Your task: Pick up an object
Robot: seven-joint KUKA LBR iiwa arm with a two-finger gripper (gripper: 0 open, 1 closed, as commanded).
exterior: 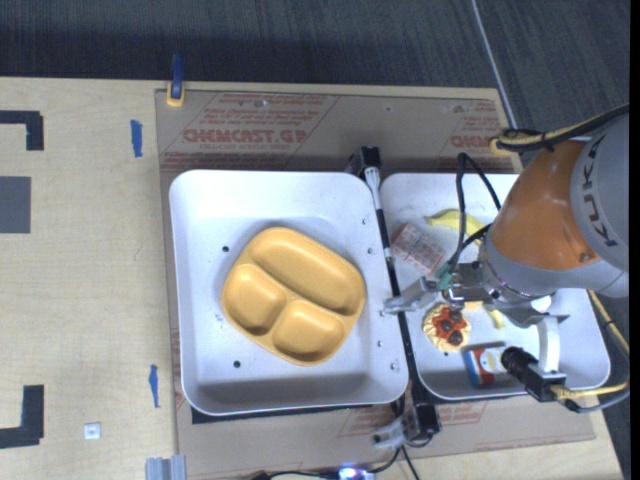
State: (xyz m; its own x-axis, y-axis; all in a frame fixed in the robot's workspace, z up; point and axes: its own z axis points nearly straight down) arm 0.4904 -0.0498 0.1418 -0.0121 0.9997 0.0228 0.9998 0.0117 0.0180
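In the right bin (590, 363) my gripper (443, 291) hangs low over the bin's left part, under the orange band of the arm (545, 223). Just below it lies a small round orange and red object (447, 326). A blue, white and red small box (482, 365) rests near the bin's front edge. A clear pinkish packet (420, 246) and a yellow object (452, 222) lie farther back, partly hidden by the arm. I see nothing clearly held.
The left bin (200, 268) holds a large yellow three-part tray (292, 293). A black divider (385, 258) runs between the bins. Cables (475, 183) loop over the back of the right bin, and a black fitting (525, 370) sticks out near its front.
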